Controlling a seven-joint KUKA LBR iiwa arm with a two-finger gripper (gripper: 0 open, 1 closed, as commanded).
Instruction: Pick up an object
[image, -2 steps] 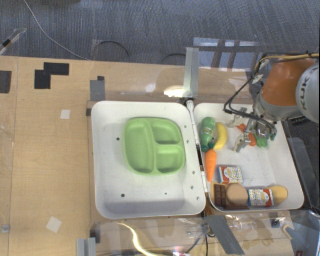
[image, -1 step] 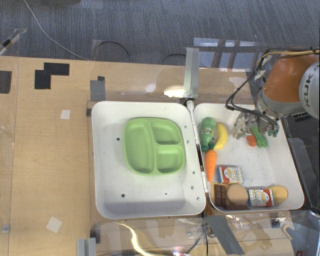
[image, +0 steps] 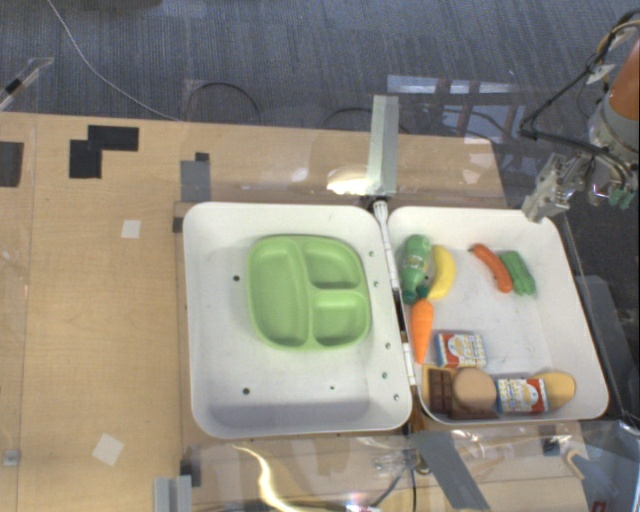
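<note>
Carrot (image: 422, 328) against right bin's (image: 560, 300) left wall

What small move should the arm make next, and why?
Probably bring the tool down and left over the right bin, toward the sausage. The tool sits at the bin's upper right corner, above the rim and apart from every item, and the sausage with the green pickle lies nearest.

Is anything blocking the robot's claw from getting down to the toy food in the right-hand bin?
Nothing visible does. The gripper hangs over the right bin's upper right corner, and the sausage and green pickle lie uncovered nearby.
</note>
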